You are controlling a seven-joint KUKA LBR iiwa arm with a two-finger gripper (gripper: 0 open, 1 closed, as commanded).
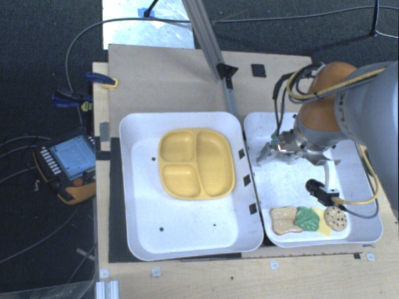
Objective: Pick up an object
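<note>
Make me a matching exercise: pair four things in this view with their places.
Things:
1. yellow tray
2. gripper
3. toy food
4. blue device

Places:
A. near edge of the right bin
B. on the floor, left of the bench
C. in the left bin
D. over the right bin's far left part

Pairs: 1-C, 2-D, 3-A, 4-B
</note>
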